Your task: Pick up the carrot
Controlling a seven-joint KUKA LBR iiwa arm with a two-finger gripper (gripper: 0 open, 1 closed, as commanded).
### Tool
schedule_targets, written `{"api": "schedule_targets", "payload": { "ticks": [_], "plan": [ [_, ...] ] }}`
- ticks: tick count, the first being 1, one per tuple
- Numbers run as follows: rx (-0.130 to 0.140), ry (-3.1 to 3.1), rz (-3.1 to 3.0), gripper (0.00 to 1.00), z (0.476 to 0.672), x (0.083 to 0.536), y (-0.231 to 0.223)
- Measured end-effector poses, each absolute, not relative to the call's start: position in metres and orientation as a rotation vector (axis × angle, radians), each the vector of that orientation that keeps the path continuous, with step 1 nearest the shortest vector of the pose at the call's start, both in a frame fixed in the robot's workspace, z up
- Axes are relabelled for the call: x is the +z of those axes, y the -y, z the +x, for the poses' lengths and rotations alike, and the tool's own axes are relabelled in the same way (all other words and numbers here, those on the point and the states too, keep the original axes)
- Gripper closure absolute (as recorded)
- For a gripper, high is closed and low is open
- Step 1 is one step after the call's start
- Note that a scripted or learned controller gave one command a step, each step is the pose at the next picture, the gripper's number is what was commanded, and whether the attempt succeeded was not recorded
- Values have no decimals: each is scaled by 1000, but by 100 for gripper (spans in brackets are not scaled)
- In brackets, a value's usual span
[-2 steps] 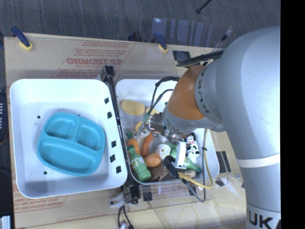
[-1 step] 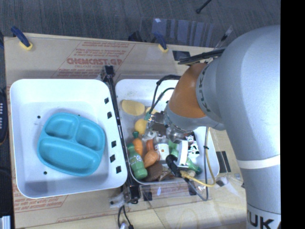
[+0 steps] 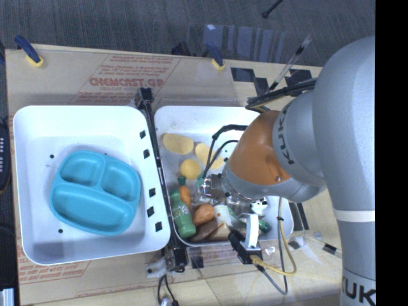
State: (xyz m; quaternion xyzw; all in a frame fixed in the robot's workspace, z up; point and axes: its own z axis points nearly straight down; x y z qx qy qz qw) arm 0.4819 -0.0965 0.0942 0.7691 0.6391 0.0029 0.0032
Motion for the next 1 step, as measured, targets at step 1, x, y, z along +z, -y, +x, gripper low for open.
{"api": "schedule_targets", "payload": {
  "ticks": [1],
  "plan": [
    [5, -2038, 2396, 100, 478, 218, 0]
  ]
}}
